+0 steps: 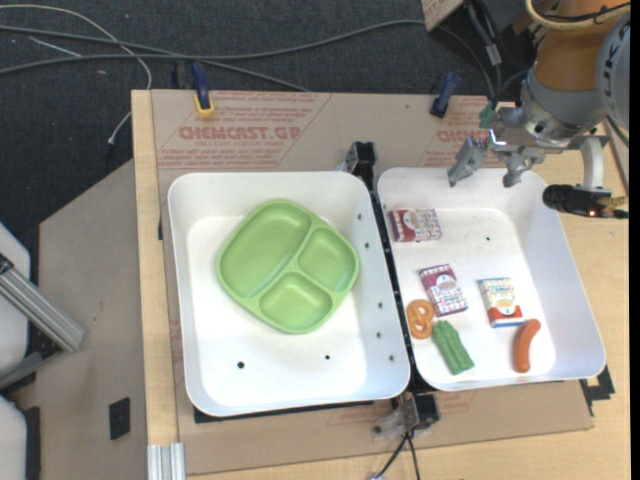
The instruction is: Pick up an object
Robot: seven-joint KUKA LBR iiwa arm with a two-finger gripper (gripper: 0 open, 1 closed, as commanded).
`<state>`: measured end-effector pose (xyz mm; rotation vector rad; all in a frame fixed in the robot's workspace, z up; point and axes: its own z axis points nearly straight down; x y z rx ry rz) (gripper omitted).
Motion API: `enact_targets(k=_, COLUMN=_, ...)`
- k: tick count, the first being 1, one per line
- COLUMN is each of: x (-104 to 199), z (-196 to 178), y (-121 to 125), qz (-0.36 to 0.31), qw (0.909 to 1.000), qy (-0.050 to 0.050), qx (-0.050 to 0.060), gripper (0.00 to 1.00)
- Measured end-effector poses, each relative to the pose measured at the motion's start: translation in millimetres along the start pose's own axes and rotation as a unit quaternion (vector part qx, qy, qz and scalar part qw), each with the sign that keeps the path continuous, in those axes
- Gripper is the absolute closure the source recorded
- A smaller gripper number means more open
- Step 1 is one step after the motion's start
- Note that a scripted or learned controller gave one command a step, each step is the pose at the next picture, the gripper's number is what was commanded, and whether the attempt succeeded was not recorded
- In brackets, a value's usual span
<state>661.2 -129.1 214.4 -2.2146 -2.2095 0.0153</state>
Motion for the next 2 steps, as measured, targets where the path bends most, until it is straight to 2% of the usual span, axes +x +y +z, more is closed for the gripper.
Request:
enact_targets(k=1, x=0.4, z=-10.0, y=2.3, qz=-0.001, qw=1.0, qy=-0.001, qx=-0.008, gripper=0.0)
enact_targets(k=2, x=-3.8, z=51.6, y=5.1, qz=-0.001, qw=1.0, qy=0.0, qx=-0.004, gripper=0.0)
